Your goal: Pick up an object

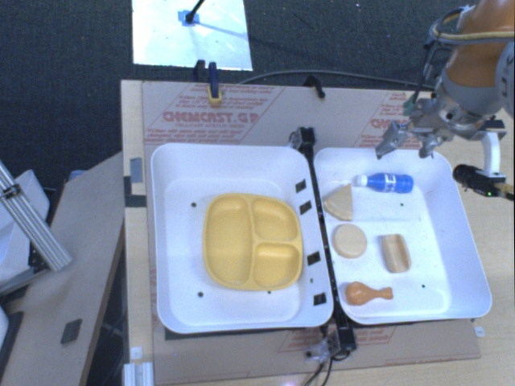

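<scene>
Two white bins sit side by side on the worktop. The left bin has a yellow plate with three parts in it. The right bin has five small things. A blue and white bottle lies on its side at the far end. A tan wedge sits by the left wall, with a round tan cookie just near of it. A tan bread piece lies to the right of the cookie, and an orange drumstick lies at the near end.

The tool hangs above the far edge of the right bin, up and a bit right of the bottle. Its fingers look spread a little, and nothing is between them. It touches nothing I can see.

I think the pick has not started yet. The arm looks like it is getting in place. Next, the tool should come down over one thing, most likely the bottle since it is closest, and close on it across its thin side.
</scene>
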`<state>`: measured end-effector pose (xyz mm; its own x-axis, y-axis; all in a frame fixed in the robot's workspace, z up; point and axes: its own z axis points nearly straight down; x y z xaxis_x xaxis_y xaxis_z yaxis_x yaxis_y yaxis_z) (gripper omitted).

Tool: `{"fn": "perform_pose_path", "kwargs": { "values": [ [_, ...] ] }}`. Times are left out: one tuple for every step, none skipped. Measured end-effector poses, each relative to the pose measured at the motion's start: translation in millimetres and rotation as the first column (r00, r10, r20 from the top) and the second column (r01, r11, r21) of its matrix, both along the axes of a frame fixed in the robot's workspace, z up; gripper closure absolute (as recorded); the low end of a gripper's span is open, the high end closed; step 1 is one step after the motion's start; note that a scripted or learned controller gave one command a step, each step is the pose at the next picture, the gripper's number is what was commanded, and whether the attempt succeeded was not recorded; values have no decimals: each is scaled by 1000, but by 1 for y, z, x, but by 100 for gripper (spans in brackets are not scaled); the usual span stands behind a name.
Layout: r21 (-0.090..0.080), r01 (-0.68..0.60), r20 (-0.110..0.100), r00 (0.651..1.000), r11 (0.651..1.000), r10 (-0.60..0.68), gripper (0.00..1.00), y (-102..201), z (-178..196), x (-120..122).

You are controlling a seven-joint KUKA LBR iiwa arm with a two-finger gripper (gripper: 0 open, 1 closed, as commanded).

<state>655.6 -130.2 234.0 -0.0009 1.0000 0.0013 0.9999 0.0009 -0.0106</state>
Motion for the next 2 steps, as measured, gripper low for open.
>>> {"fn": "perform_pose_path", "kwargs": {
  "values": [
    [-2,-2,12,1000,1000,2,0,0,8,2],
    [-2,-3,13,1000,1000,3,0,2,-32,5]
  ]
}}
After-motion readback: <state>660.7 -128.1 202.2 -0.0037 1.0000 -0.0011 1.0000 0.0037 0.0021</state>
